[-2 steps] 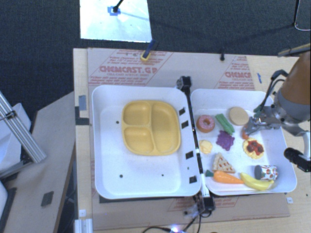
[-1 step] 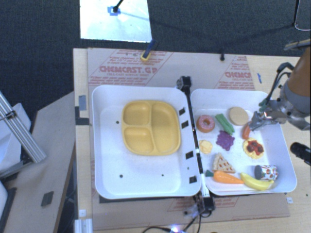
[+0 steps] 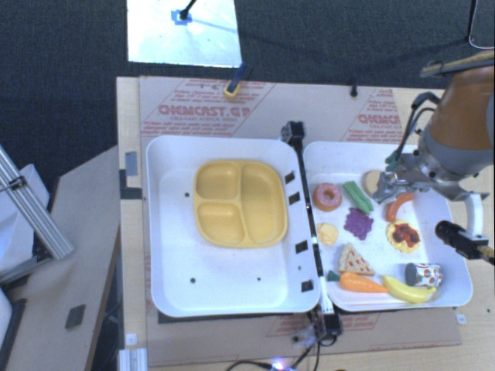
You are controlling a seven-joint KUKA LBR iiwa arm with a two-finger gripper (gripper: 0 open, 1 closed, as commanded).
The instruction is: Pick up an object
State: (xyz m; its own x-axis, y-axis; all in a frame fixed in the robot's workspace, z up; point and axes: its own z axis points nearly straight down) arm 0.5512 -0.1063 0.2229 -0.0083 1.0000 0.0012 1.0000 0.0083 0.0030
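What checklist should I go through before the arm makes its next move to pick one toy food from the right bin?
1. Pincer is over the right bin: ok.
2. A target lies close: the red sausage is just beside it: ok.
3. Something is held between the fingers: cannot tell.
4. Sausage has free space: the pizza lies close below it: not ok.
5. Other food, such as the donut and grapes, lies apart from the pincer: ok.
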